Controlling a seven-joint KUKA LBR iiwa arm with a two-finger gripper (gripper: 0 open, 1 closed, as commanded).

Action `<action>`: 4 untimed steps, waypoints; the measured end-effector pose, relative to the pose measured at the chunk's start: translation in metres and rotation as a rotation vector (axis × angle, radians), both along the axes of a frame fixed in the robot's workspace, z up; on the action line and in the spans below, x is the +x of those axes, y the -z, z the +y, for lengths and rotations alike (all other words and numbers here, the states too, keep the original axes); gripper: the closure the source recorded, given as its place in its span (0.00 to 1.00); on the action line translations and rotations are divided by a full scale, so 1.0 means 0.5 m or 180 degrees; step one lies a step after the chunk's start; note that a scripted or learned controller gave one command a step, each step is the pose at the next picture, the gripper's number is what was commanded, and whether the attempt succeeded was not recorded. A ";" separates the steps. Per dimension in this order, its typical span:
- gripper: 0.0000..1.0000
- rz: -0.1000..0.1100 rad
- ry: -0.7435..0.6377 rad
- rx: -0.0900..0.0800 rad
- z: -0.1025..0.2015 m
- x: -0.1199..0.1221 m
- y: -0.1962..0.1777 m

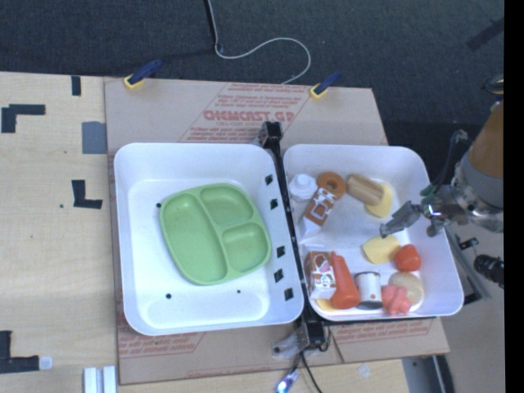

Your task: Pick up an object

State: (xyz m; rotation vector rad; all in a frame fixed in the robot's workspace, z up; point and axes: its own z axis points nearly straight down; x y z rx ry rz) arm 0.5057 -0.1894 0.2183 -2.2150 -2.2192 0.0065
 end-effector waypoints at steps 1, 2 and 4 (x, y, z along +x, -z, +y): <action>0.00 -0.0017 -0.0022 0.0001 0.127 -0.042 -0.145; 0.00 -0.0017 -0.0041 0.0001 0.338 -0.040 -0.241; 1.00 -0.0033 -0.0032 -0.0003 0.483 -0.040 -0.432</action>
